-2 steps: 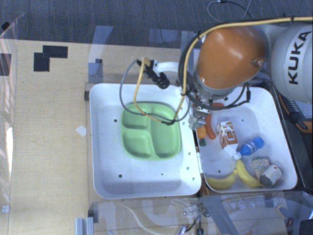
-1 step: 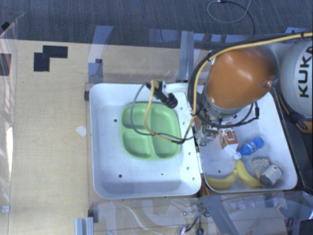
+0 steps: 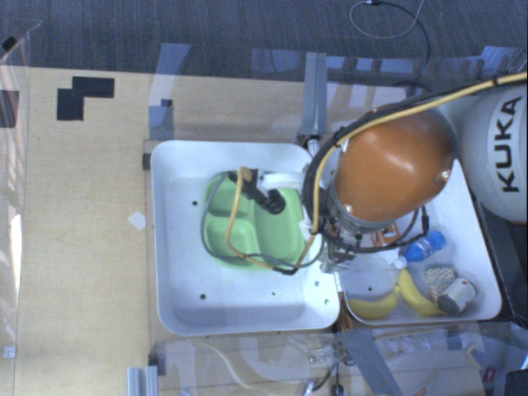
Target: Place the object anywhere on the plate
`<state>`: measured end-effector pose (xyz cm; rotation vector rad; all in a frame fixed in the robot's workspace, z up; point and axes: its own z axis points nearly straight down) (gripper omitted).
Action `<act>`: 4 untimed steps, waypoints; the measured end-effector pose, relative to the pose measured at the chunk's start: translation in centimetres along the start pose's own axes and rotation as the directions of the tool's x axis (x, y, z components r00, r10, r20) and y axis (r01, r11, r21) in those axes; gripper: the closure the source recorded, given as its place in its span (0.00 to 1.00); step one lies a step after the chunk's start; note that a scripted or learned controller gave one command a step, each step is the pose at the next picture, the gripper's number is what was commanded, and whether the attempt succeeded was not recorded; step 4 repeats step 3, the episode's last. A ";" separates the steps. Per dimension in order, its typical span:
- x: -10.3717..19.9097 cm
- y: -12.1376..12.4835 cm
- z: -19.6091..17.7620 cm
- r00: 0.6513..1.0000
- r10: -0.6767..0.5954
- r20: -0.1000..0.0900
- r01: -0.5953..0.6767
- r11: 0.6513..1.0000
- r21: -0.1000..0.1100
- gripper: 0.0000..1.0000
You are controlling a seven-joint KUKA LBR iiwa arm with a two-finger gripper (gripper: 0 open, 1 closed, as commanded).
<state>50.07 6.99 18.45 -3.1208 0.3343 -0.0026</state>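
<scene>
orange and bulbous, the band above the wrist of the grey kuka arm sits closest to the lens and hides most of what hangs below it. under it the gripper reaches down near the divide between the two bins; whether the claw is released or clenched on anything cannot be told, since the wrist covers it.

the pale green sectioned plastic plate lies in the left white bin, with a black cable fitting and yellow hose looped across it. nothing loose appears to rest on the plate.

candidate objects lie in the right white bin: two yellow bananas side by side along the near wall, a small blue bottle, and a short grey-and-patterned can lying on its side. which one is meant is not clear.

judging by looks, a banana would be light, slightly soft and easily bruised, best pinched across its middle, at right angles to its length. its long axis runs roughly left to right along the bin wall, curving upward at the ends. the can looks stiff and smooth and could roll; its axis slants toward the bin's far right corner.
</scene>
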 end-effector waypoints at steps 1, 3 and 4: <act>4.0 -3.5 -7.9 0.997 0.075 -0.005 -0.075 0.997 0.005 1.00; -2.2 -11.3 6.8 1.000 -0.020 0.005 0.020 1.000 0.003 0.00; -2.2 -11.3 6.8 1.000 -0.020 0.005 0.020 1.000 0.003 0.00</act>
